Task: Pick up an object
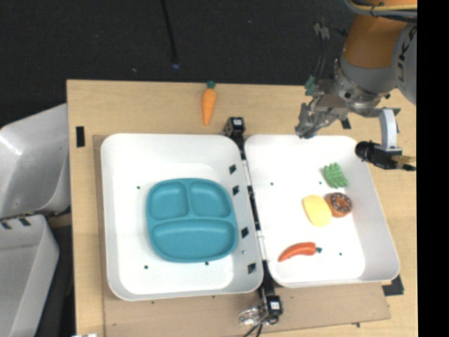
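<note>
Camera view: the right shallow white plastic bin (365, 258) holds a yellow block (316, 210), a red pepper (297, 250), a green piece (334, 175) and a brown doughnut (340, 203). Above its far edge hangs the grey gripper (306, 129); its finger opening I cannot tell.

1. The divided plate (190, 218) lies in the left bin (119, 265).
2. Right of the plate, in the right bin (280, 167), lie a toy pepper (297, 251), lemon (316, 210), donut (339, 203) and leafy toy (334, 175).
3. Behind the plate, on the bench (140, 104), lies a toy carrot (209, 104).
</note>
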